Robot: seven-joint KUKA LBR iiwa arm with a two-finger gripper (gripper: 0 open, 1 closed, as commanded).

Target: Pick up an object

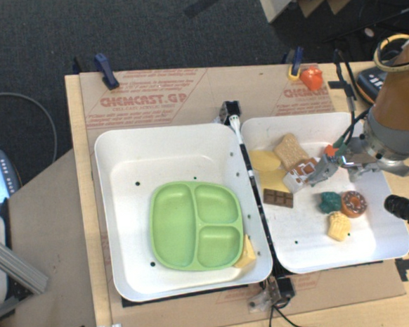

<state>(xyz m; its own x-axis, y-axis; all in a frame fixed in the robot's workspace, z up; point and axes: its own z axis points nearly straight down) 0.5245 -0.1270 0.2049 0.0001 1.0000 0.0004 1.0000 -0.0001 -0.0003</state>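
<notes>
"Where was the gripper (323, 170)?"

"Low in the right bin (380, 250), at a small red-and-white carton (302, 171). Whether it was shut, I couldn't tell."

"What would have made the pick good?"

"Probably centring on the carton alone, clear of the tan cracker (288, 149) just beyond and the chocolate bar (278, 198) nearer, then rising straight."

Light is bright and even, falling from overhead. The two white bins (116, 201) come close to washing out, with soft sheen along their rims and little surface detail. Shadows are short and faint; the green divided plate (195, 227) casts only a thin dark edge. The brown table (88, 119) is evenly lit, while the dark floor (26, 46) around it stays dim. Small things look soft, and the arm (397, 102) at the right is slightly blurred.
</notes>
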